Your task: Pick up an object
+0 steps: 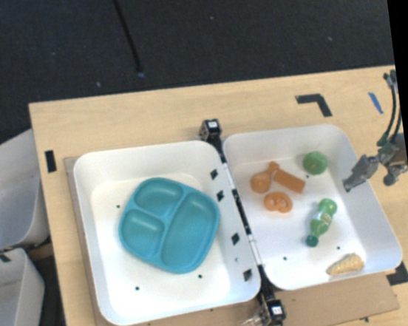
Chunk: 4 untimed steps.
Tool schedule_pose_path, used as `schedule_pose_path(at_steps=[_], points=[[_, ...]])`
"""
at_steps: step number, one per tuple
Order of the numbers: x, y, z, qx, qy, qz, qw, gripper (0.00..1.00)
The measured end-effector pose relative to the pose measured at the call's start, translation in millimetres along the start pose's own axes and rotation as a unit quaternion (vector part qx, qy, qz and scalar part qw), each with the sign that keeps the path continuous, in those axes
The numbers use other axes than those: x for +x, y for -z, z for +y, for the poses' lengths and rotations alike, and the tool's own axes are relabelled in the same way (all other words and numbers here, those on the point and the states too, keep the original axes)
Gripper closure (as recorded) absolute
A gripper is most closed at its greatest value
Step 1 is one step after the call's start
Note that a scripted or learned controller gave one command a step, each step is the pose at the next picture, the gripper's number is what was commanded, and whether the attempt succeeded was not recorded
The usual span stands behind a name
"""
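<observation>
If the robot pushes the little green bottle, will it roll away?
Probably. The small green plastic bottle lies on its side on the smooth white bin floor, so its round body could roll sideways. It looks light, likely sliding easily too.

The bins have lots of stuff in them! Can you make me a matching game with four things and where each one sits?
Things:
1. blue divided plate
2. green ball
3. green bottle
4. tan wedge

Places:
A. near corner of the right bin, by its front rim
B. alone in the left bin
C. middle of the right bin, lying slanted, just below the orange pieces
D. far part of the right bin, nearest the end effector

Pairs: 1-B, 2-D, 3-C, 4-A
</observation>
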<state>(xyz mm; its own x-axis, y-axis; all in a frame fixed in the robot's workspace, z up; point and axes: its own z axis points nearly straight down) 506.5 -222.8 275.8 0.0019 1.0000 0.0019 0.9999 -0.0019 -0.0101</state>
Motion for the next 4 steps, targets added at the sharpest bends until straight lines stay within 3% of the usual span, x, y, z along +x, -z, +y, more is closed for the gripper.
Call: schedule_pose_path(at_steps=[1, 4], points=[[0.5, 6.3, 2.1, -0.006, 0.002, -0.002, 1.0000, 0.00], [-2.6, -171.1, 0.8, -0.003, 0.000, -0.002, 1.0000, 0.00]])
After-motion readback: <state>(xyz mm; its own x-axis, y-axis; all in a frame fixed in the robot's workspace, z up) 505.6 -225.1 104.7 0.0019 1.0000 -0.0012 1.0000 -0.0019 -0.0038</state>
